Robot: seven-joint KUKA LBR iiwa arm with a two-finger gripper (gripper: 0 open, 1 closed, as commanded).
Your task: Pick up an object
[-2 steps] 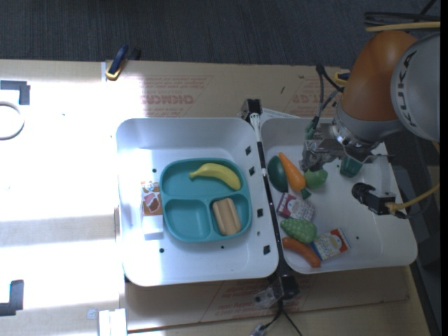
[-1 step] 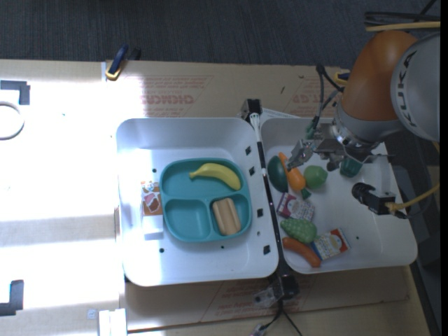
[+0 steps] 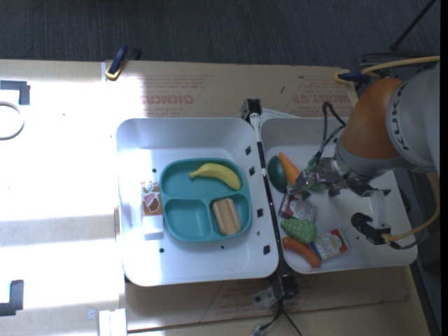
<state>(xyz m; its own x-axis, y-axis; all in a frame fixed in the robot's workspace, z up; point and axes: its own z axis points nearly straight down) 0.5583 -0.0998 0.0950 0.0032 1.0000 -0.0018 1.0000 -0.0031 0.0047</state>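
Though the gripper (image 3: 306, 183) hangs low in the right bin (image 3: 392, 257), whether its jaws are apart or together cannot be told. Below it lie a crinkled packet (image 3: 297, 206), a knobbly green toy (image 3: 299, 228) and a smooth carrot (image 3: 301, 250), long axis running upper left to lower right. In the left bin (image 3: 133, 187), a teal tray (image 3: 175, 208) carries a curved banana (image 3: 217, 175).

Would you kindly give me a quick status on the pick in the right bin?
Gripper low in right bin, over the small packet. Nothing seen held. Green item, carrot crowd alongside.
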